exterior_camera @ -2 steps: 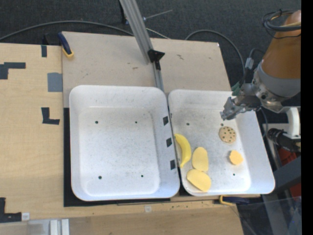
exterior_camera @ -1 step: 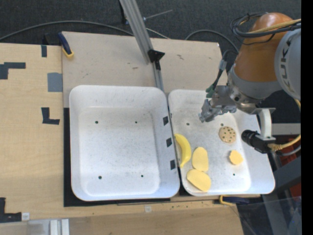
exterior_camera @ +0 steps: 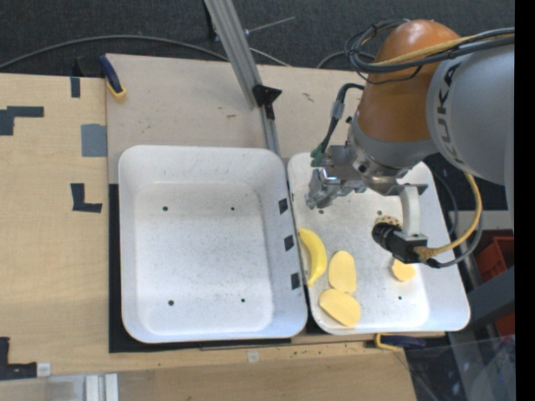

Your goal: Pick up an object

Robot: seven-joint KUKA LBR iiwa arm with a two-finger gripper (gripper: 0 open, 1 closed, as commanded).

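The arm is reaching in from the right and hanging over the right bin, its orange band sitting above the wrist. The gripper is pointing down near the bin's upper left corner, close to the wall shared with the left bin. Whether anything is sitting between its tips cannot be told, and their spacing cannot be read from this slant either. The objects are lying lower in the right bin, apart from the gripper: a banana is curving along the left wall, a pale yellow oval piece is resting just beside it, and a second yellow piece is lying below that one, touching or nearly touching it, near the bin's front edge. A small yellow piece is sitting farther right, partly hidden by a black fitting on the arm's cable. A grey metal rail is slanting down across the bench toward the gap between the bins.
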